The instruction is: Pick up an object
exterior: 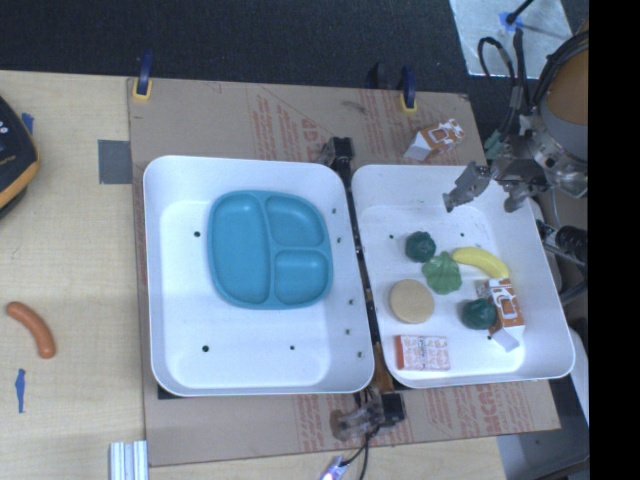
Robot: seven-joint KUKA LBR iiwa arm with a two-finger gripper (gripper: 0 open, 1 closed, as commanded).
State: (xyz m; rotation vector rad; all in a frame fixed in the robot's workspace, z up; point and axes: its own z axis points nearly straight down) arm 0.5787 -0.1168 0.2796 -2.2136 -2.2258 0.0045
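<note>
While the arm (560, 98) reaches in from the right, its tool (487, 190) hangs over the upper part of the right bin (385, 268), with two dark fingers (462, 190) spread apart and nothing between them. The tool is above bare white floor, apart from the things lying lower in that bin.

Those things sit in a loose group. A dark green lump (420, 245) lies nearest the tool. Just below and to its right is a lighter green leafy piece (442, 272), and a yellow banana (480, 261) touches that piece on its right side. A round tan biscuit (411, 301) lies below the leafy piece. Another dark green lump (478, 314) rests near the right wall, against a small orange and white carton (505, 304). A flat red and white packet (422, 352) lies near the front wall.

The left bin (170, 268) holds a blue divided plate (269, 248), set flat near its middle.

Both bins stand on brown cardboard (250, 118) on the table (60, 258). A second small carton (436, 139) lies on the cardboard behind the right bin. A sausage (32, 328) lies on the table at far left.
</note>
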